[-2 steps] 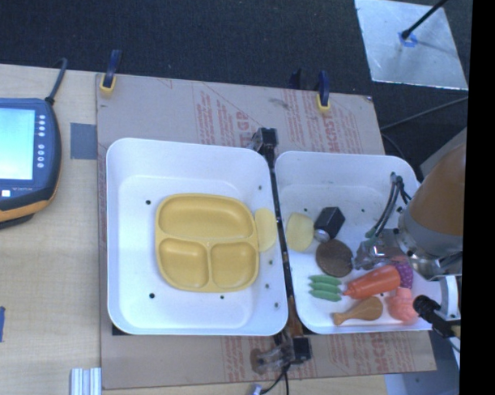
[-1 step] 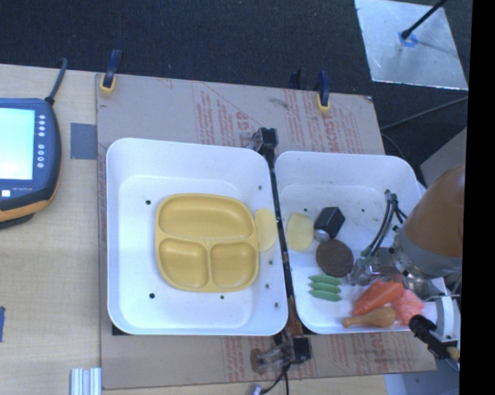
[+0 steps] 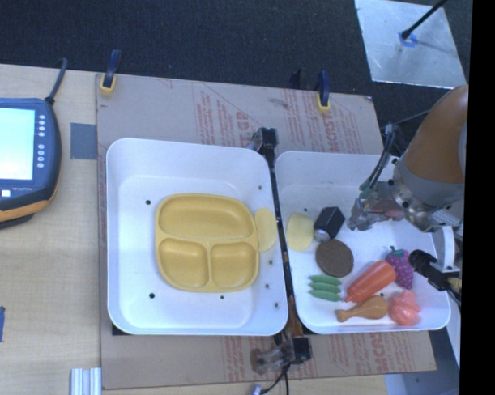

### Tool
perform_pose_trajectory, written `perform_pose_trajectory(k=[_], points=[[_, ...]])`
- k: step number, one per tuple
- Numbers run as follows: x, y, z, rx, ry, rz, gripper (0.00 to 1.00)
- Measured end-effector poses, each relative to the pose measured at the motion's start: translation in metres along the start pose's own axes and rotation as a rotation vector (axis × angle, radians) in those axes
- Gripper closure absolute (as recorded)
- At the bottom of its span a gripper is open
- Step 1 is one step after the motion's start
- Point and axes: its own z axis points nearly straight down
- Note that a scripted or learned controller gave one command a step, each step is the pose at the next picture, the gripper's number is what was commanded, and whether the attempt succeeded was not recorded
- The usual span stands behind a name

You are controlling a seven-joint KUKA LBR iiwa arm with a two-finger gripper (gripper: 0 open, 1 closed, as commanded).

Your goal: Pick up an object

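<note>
End effector (image 3: pixel 368 211) of mine hangs over the right bin (image 3: pixel 308 320), above bare floor beside the black block (image 3: pixel 329 221); its state I cannot tell, and nothing shows in its grip. Candidate objects lie clustered toward the near wall, probably for easy reach: brown disc (image 3: pixel 334 257), orange carrot (image 3: pixel 371 279), purple grapes (image 3: pixel 401 267), green beans (image 3: pixel 325 287), drumstick (image 3: pixel 363 311). All look like smooth moulded plastic. A yellow divided tray (image 3: pixel 206 241) sits in the left bin (image 3: pixel 121 229).

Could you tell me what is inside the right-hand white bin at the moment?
The right bin holds a pale yellow piece, a black block, a brown disc, green pods, a carrot, grapes, a drumstick and a pink item. The arm covers its far right corner.
</note>
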Motion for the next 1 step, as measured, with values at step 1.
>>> perform_pose_trajectory(k=[1], points=[[-0.0001, -0.0002, 0.0002, 0.001, 0.000, 0.000, 0.00]])
